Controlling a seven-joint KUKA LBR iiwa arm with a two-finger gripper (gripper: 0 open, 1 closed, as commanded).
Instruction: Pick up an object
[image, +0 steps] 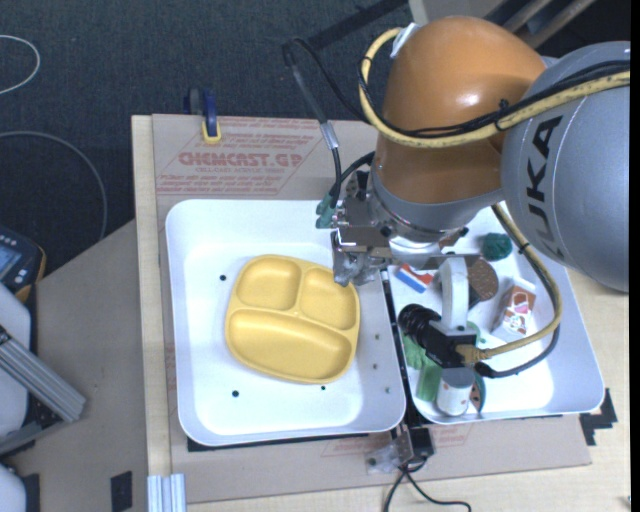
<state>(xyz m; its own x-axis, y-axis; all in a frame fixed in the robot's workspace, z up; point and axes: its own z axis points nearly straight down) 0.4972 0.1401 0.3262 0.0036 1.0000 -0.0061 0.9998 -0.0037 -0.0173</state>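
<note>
Yellow tray (three compartments) in left bin; clutter in right bin; gripper state unclear.

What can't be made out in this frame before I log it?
- Pincer state: in the camera view the wrist body above covers its fingertips at the yellow tray's edge.
- Right bin contents: the arm overhangs the bin's far part, and the items that show are small and jumbled.
- Contact between pincer and tray: the meeting point is shadowed, so touching or apart is unclear.
</note>
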